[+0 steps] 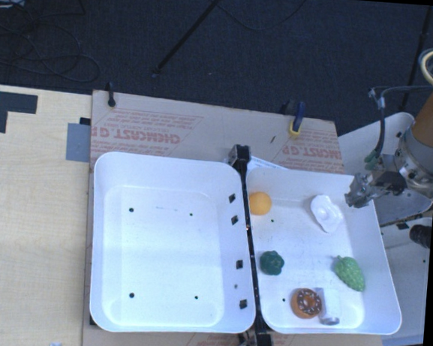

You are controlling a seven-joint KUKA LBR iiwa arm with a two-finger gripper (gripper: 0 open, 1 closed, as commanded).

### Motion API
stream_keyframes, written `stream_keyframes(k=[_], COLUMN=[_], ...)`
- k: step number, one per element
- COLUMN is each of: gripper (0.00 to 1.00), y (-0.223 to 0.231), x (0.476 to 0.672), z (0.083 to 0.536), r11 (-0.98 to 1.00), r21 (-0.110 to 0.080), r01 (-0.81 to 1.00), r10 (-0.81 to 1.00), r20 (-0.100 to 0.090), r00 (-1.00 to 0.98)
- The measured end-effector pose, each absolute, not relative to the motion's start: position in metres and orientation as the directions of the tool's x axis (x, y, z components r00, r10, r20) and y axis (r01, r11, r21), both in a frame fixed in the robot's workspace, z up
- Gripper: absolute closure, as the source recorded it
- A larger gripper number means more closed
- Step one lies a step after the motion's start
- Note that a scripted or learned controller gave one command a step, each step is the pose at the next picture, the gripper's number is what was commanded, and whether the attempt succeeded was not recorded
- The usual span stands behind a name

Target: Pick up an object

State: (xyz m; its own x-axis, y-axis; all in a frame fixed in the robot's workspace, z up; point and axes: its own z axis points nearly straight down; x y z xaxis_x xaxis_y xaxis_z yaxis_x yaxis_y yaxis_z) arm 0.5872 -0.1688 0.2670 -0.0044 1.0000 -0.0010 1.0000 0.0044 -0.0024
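The counter (25, 212) has a pale wood-grain top with a few dark grey rectangular patches (76, 141) near its far left side. A brown cardboard sheet (167, 130) with red printed lettering lies flat on it, held at its far edge by a clamp (296, 121). Two shallow white bins rest side by side on the cardboard: the left bin (106, 234) and the right bin (386, 296), their inner rims touching along a black divider strip (244, 239).

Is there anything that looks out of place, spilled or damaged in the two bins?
Nothing stands out. The orange ball, white object, dark green piece, light green piece and donut lie apart in the right bin.
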Motion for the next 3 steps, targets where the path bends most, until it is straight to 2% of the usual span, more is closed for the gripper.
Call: stream_keyframes(k=[2,3], gripper=[1.0,1.0], y=[-0.168,-0.183], x=[0.588,0.622], z=[0.286,0.258], r11=[0.016,0.004], r21=[-0.006,-0.002], r01=[1.0,1.0], r10=[1.0,1.0], r20=[-0.002,-0.001], r00=[-0.016,-0.004])
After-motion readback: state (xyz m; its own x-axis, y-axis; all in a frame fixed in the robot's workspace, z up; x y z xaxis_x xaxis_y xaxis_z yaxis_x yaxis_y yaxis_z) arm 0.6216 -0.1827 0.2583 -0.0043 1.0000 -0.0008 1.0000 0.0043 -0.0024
